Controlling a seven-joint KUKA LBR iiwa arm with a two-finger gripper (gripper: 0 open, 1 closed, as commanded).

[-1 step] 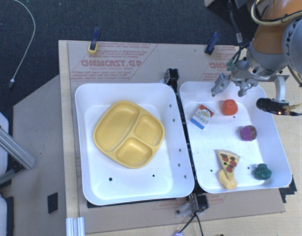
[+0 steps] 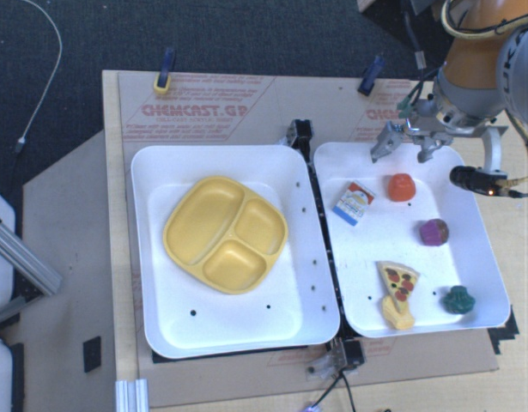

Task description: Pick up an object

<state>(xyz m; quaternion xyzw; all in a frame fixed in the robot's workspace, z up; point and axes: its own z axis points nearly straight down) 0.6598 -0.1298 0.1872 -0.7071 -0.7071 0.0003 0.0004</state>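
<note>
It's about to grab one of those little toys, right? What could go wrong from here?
The gripper hangs open at the right white bin's far rim, so its fingers might strike that wall going down. The round orange toy nearest it looks smooth and could squirt out. The small carton close by might get nudged.

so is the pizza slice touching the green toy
Apart. The camera view shows bare white bin floor between the pizza slice and the green toy.

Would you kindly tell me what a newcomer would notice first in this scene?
Probably the yellow divided plate, alone in the left bin. Next, the hand with open fingers above the right bin's far edge, close to an orange-red toy.
</note>
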